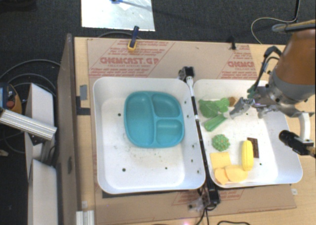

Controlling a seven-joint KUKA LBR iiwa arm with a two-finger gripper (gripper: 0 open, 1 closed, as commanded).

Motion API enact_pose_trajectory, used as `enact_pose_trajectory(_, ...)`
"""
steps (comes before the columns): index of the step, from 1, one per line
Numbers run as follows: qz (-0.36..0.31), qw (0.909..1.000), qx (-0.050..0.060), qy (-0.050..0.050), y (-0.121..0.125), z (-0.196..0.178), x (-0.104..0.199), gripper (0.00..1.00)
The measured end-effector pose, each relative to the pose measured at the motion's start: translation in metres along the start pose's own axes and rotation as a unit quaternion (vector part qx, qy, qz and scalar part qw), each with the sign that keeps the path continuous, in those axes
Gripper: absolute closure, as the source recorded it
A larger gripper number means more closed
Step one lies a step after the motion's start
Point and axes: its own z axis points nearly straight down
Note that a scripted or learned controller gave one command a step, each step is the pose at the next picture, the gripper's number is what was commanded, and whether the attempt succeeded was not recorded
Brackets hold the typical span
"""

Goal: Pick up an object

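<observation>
My gripper [250,109] hangs over the back middle of the right bin [284,169], open, with only white bin floor showing between its fingers. Its left finger [239,106] points toward a green leafy piece [212,107] and a long green piece [215,122] just to the left. Nearer the front lie a round green broccoli-like piece [220,143], a yellow corn cob [247,155] with a brown bar [254,147] against it, a yellow block [220,159] and yellow-orange slices [233,174]. A small tan piece [232,101] sits by the leafy one.
The left bin [111,169] holds a teal divided plate [153,119]. A black clip [187,73] sits at the back of the ridge between the bins. A black part of the arm [294,141] overhangs the right bin's right rim.
</observation>
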Motion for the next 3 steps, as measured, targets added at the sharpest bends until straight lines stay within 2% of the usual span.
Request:
enact_pose_trajectory(1, 0.003, 1.0, -0.002, -0.002, -0.057, 0.151, -0.05, 0.0)
enact_pose_trajectory(2, 0.002, 0.9999, -0.008, -0.005, -0.052, 0.134, -0.05, 1.0)
enact_pose_trajectory(3, -0.004, 1.0, -0.006, 0.0, -0.052, 0.011, 0.002, 1.0)
